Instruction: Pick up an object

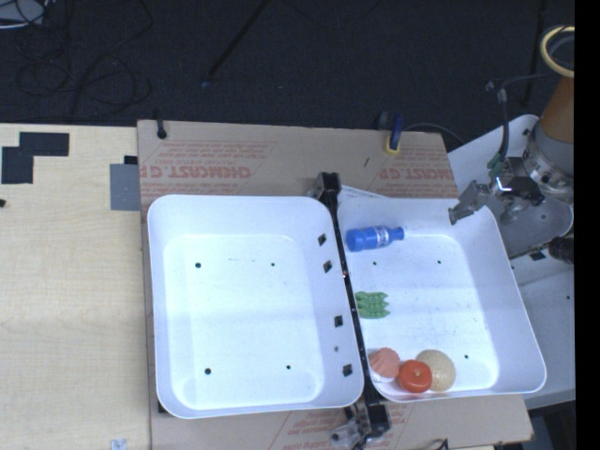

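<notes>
The right bin [487, 279] holds a blue bottle [375, 238] lying on its side near the far left corner. A small green pod-like item [372, 305] lies by the bin's left wall. At the near edge sit a pink round piece [383, 362], a red tomato-like ball [414, 376] and a beige round item [438, 368], all touching. My gripper [486, 198] hovers over the far right corner of that bin, well apart from every object, with nothing visibly in it.
The left bin [169, 251] sits beside the right one, with a black clamp strip [342, 289] between them. Both rest on cardboard [244, 157]. A pale wooden bench top [66, 279] lies to the left. Dark cables run along the back.
</notes>
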`<state>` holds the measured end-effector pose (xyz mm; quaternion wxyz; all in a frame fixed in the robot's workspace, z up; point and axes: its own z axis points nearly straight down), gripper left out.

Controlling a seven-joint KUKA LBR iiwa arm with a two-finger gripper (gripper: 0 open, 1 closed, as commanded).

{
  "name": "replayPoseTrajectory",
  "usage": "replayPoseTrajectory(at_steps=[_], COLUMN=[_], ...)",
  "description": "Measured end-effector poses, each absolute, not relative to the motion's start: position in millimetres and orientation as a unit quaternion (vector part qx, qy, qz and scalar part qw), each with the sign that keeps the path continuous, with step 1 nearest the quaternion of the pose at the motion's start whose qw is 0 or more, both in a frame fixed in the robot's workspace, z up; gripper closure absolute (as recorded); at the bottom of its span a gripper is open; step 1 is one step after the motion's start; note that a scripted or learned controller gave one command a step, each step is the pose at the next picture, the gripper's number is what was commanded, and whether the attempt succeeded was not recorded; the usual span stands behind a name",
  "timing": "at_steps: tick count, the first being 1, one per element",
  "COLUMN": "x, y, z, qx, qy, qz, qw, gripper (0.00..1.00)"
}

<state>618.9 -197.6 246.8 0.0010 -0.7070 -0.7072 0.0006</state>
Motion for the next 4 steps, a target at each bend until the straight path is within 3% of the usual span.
replayPoseTrajectory(at_steps=[3, 4], x=[495.1, 475.5], y=[-214, -213], z=[409, 400], qx=[-0.708, -0.707], qy=[-0.706, -0.707], qz=[-0.0008, 0.0005], qw=[-0.002, 0.001], gripper=[0.0, 0.0])
